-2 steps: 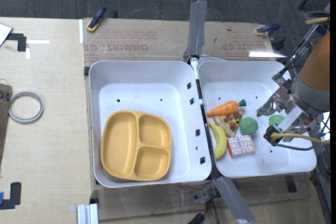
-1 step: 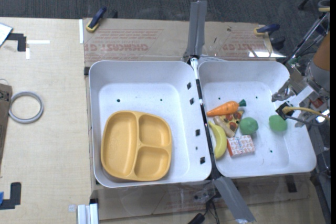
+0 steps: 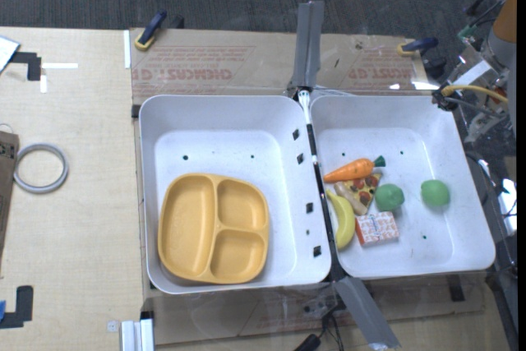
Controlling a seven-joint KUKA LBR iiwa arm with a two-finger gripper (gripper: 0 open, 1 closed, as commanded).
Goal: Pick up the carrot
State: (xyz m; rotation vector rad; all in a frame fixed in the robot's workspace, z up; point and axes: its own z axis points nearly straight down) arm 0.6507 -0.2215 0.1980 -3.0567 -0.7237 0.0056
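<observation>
Glossy white bin (image 3: 411, 255) with tapered orange carrot (image 3: 348, 170); gripper state impossible to tell.

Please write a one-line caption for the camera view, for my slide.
Carrot lies among toy foods in the right bin; a yellow divided plate sits in the left bin.

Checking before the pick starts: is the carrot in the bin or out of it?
In. The carrot lies flat inside the right bin, next to the pizza slice.
</observation>
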